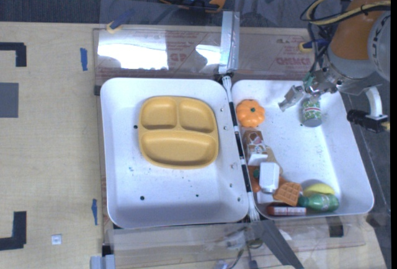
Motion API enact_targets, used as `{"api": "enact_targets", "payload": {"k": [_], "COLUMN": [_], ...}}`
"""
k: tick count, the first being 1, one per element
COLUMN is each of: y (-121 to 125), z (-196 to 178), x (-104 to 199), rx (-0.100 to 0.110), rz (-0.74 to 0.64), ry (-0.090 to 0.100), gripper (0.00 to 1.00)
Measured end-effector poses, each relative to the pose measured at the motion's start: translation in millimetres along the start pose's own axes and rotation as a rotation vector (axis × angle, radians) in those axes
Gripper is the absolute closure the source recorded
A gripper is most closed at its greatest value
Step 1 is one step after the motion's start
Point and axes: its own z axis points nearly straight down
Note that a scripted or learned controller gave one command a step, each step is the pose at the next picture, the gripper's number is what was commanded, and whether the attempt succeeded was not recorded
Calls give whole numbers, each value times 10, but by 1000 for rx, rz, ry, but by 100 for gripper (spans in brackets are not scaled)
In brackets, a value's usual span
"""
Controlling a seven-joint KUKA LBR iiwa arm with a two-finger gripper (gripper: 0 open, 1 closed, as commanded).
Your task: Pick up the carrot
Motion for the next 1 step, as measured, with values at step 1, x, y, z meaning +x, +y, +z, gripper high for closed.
{"api": "enact_targets", "payload": {"k": [1], "y": [219], "z": [489], "x": [563], "rx": [9], "rz": [-70], "ry": [5], "gripper": [0]}}
